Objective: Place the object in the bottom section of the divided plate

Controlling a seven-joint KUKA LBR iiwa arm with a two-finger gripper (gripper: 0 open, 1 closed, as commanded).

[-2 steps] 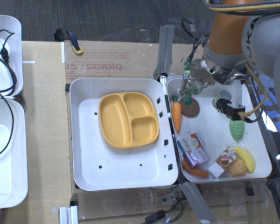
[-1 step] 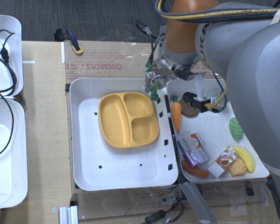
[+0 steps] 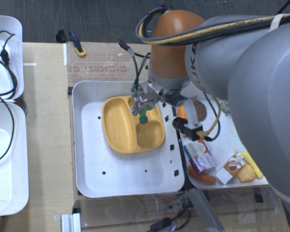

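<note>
A yellow divided plate (image 3: 128, 127) is seen in the left white bin (image 3: 87, 144), set toward the bin's upper middle, w/ one long compartment on the left and smaller sections on the right. The grey KUKA arm (image 3: 241, 81), w/ its orange band (image 3: 176, 42) above the wrist, is reached in from the right and is hung over the plate's upper right corner. The end effector (image 3: 141, 111) is positioned just above the plate's right side, approx. over the divider between the upper and lower right sections. A small green object (image 3: 143, 118) is seen at the tips, pinched by the end effector, w/ a bit of it poking out beneath; it is held over the top edge of the lower right section, and contact w/ the plate can't be told. Black cables (image 3: 135, 66) are looped from the wrist area. The right bin (image 3: 246, 178), largely covered by the arm, is loaded w/ misc. items: an orange carrot-like piece (image 3: 181, 112), a brown round item (image 3: 200, 110), a purple and white carton (image 3: 201, 158), a red sausage-shaped toy (image 3: 203, 178), a small printed box (image 3: 232, 167) and a yellow piece (image 3: 251, 164). Both bins are carried on a light wooden desk (image 3: 43, 120).
</note>
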